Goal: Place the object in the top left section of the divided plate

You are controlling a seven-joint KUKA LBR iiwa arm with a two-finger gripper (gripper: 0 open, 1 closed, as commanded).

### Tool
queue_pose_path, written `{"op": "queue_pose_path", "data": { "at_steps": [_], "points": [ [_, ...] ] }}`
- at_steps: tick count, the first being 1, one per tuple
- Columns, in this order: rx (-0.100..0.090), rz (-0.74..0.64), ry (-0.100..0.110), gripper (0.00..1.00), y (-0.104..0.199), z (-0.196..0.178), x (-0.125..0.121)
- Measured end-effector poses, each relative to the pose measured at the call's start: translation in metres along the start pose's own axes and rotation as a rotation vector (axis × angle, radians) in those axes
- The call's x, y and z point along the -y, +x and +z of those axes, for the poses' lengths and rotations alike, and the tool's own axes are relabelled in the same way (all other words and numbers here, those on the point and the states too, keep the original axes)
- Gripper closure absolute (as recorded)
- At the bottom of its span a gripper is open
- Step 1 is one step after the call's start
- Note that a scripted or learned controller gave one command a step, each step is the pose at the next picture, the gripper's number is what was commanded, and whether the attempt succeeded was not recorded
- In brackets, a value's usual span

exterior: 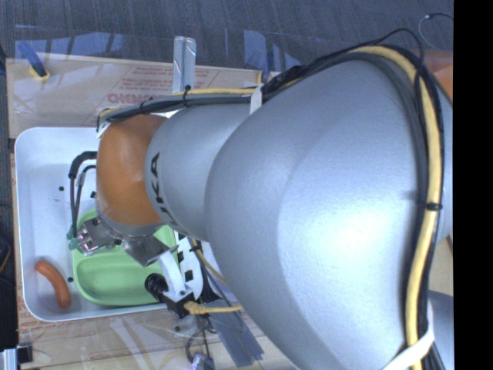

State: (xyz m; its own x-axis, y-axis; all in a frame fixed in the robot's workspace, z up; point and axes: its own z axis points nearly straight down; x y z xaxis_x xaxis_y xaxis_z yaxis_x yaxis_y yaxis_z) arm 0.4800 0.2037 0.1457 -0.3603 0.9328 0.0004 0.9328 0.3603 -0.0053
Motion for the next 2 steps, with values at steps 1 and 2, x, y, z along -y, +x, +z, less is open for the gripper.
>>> {"op": "queue_pose_path", "data": {
  "at_steps": [1,2],
  "points": [
    [-0.001,0.111,-0.001,1.0,-0.058,0.02,0.027],
    [-0.001,0.026,-0.033,1.0,-0.088,0.043,0.029]
  ]
}}
